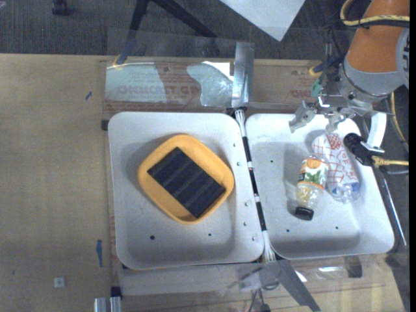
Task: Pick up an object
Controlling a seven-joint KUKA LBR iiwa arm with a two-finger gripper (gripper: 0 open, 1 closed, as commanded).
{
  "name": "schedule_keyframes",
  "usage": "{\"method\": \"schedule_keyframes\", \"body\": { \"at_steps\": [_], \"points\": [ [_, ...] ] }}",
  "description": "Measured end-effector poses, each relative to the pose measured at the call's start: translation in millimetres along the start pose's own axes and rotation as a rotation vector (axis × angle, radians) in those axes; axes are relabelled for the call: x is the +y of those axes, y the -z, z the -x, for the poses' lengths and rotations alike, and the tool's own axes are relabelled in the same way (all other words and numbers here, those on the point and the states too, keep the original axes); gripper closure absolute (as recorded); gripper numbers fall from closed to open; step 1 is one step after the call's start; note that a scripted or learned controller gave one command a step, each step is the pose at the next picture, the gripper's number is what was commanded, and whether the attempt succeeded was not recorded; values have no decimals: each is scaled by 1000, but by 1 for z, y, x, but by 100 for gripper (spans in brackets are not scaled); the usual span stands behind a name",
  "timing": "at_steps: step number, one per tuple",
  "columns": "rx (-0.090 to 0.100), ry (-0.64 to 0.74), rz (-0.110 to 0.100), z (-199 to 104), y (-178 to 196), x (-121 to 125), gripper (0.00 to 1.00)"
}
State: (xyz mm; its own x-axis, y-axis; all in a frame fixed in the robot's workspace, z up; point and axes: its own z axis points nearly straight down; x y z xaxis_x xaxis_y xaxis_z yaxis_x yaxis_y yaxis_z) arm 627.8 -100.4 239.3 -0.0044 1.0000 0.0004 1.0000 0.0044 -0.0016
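Bins sit side by side on the wooden surface (52,174), and both are white and shallow. The left bin (130,239) holds a yellow tray (156,200) with a dark ribbed pad (186,182) on top of it. The tray lies near the middle of that bin, turned at a slant.

The right bin (338,236) holds a small bottle (310,186) with an orange and yellow label and a dark cap. The bottle lies on its side near the middle of the bin, with its cap pointing to the front edge. Just beside it, closer to the right edge, lies a red and white wrapper (338,161) with some clear plastic. The two look like they touch.

The arm (380,38) comes in from the right, grey with an orange band. Its claw (318,114) hangs over the back edge of the right bin, up above the wrapper. The two fingers are spread apart, and nothing sits between them. The bottle and the wrapper both rest in the bin.
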Motion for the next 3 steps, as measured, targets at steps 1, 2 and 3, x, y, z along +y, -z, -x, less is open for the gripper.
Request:
{"method": "schedule_keyframes", "body": {
  "at_steps": [1, 2, 3],
  "points": [
    [-1, 87, 4, 12, -145, -29, 0],
    [1, 239, 1, 44, -122, -65, 0],
    [-1, 115, 4, 44, -40, -56, 0]
  ]
}}
